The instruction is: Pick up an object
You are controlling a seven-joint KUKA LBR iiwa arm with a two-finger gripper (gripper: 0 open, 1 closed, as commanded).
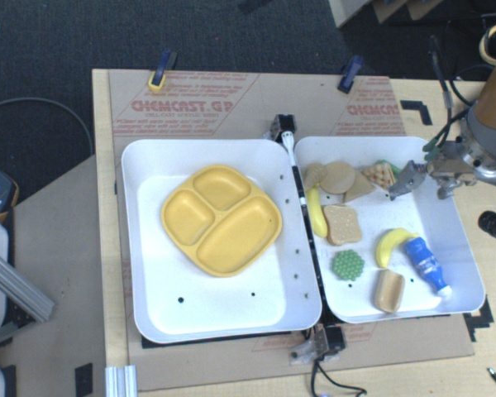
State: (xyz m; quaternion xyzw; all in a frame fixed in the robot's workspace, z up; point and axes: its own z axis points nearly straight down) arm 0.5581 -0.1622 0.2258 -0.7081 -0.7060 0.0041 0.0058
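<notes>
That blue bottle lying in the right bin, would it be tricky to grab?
Probably. The blue bottle lies on its side, so a nudge could roll it. Its smooth, rounded body may slip between fingers. It looks small, likely light.

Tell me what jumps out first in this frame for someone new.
The yellow divided plate sits alone in the left bin. The right bin is crowded with toy food: two bananas, bread, a green broccoli and a blue bottle. The gripper hangs over that bin's far right part, near the waffle.
</notes>
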